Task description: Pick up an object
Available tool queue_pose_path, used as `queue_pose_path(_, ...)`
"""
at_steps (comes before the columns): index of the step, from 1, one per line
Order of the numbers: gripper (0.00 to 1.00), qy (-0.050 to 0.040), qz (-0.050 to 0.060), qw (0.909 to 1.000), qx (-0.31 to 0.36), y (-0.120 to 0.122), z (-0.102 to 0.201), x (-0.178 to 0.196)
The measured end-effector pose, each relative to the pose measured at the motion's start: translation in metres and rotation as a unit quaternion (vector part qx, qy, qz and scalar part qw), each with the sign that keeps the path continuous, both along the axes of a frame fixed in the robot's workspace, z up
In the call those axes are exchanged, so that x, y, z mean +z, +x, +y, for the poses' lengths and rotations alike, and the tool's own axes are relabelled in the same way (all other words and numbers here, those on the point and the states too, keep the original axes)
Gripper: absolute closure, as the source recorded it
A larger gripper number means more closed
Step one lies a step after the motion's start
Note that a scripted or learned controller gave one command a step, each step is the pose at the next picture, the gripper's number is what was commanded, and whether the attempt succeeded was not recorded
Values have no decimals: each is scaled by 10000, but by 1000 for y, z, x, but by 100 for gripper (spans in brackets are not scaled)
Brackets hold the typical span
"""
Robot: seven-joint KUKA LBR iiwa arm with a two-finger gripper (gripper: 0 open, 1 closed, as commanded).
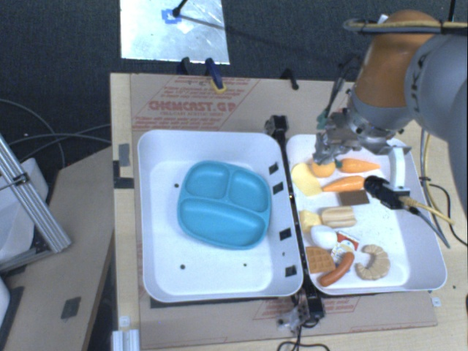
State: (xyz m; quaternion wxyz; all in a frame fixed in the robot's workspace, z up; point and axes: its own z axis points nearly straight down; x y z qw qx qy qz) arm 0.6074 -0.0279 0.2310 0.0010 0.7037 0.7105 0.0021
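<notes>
Arm (409,64) comes in from the right with the orange band up top. The wrist bends down over the back-left part of the right bin (433,268). Gripper (324,155) points down, its tip right at a round orange piece (322,170). It is touching or just above, cannot tell which. Whether it is clamping anything cannot be told from this angle either.

Left to right:
- Metal frame (33,207) stands off the bench at far left.
- Foil sheet (174,20) lies behind the bench.
- Blue clamp (215,75) sits at the back edge of the cardboard (194,107) under both bins.
- Left bin (162,273) holds 1 blue plate (223,203) with 3 compartments, flat, about mid-bin.

Right bin is crowded:
- Yellow wedge (307,183) touches the orange piece on its front-left.
- Back carrot (360,165) is just right of the gripper.
- Front carrot (342,184) is just in front of the back carrot.
- Brown block (353,198), then bread roll (338,216), come next toward the front.
- Egg (322,235), waffle (319,258) and sausage (336,270) are packed close along the left side.
- Croissant (374,262) is just beside the sausage, at the front.
- White strip (398,168) lies near the right wall.

The wedge and both carrots crowd the orange piece on 2 sides.
</notes>
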Motion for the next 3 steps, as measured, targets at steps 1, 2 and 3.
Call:
queue_pose_path(1, 100, -4, 2, 10000, -4, 25, 54, -9)
queue_pose_path(2, 100, 3, 8, 10000, -3, 32, 101, -3)
queue_pose_path(3, 100, -6, 9, 10000, -19, 45, 114, -15)
